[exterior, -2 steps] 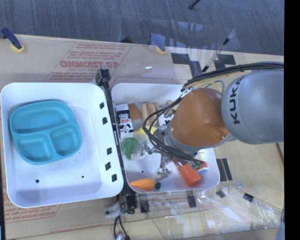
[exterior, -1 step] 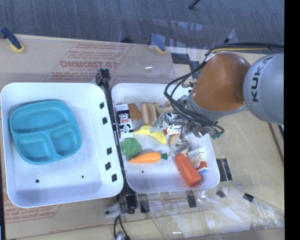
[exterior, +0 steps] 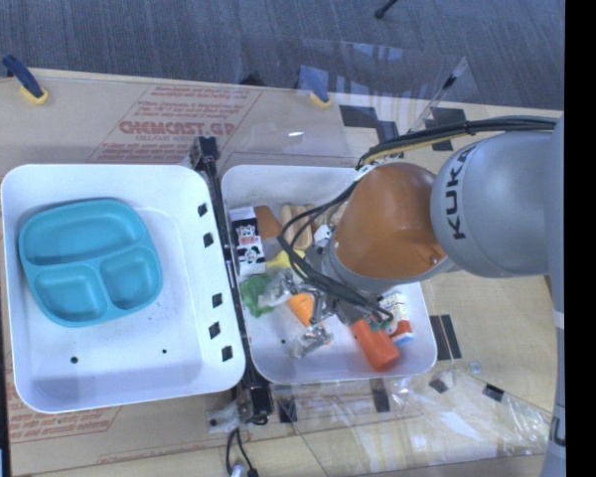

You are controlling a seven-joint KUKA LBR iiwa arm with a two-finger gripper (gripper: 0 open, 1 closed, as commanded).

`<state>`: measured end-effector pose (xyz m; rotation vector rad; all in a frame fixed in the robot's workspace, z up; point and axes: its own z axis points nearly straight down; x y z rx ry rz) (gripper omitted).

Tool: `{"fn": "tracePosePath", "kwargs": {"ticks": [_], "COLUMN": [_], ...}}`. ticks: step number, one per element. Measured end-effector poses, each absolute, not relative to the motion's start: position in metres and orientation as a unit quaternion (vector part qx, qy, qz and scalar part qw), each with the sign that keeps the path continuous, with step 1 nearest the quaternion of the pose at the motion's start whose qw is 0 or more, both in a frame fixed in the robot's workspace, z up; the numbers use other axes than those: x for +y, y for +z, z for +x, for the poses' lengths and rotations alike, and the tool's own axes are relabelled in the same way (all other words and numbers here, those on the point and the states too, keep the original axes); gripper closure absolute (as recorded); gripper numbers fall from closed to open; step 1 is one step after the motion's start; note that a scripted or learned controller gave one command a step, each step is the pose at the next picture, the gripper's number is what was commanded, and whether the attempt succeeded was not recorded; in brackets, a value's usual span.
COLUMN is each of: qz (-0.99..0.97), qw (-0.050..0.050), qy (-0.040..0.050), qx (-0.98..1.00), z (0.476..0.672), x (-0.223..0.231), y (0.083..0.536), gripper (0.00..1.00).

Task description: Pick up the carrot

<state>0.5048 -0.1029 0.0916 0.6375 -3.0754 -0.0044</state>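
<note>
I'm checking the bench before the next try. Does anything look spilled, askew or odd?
Nothing looks spilled or broken. The right bin holds a loose jumble of small items under the gripper, with the carrot among them. The blue tray lies flat in the left bin.

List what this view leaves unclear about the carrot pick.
- Gripper: finger state hidden by the arm's orange band.
- Carrot: partly covered by the gripper; contact unclear.
- Right bin: middle hidden beneath the arm.
- Small items beside the orange block: too blurred to name.
</note>
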Motion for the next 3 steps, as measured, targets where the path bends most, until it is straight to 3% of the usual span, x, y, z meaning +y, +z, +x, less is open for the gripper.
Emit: {"fn": "tracePosePath", "kwargs": {"ticks": [1,2,3], "qz": [0.207,0.115,-0.015], "qw": [-0.001,-0.002,-0.003], "qy": [-0.0008,0.0,-0.0001], "qx": [-0.978,-0.993,-1.0], "z": [0.507,0.495,0.497], "x": [-0.102,-0.095,-0.049], "y": [0.102,0.13,0.193], "gripper": [1.0,1.0,1.0]}}
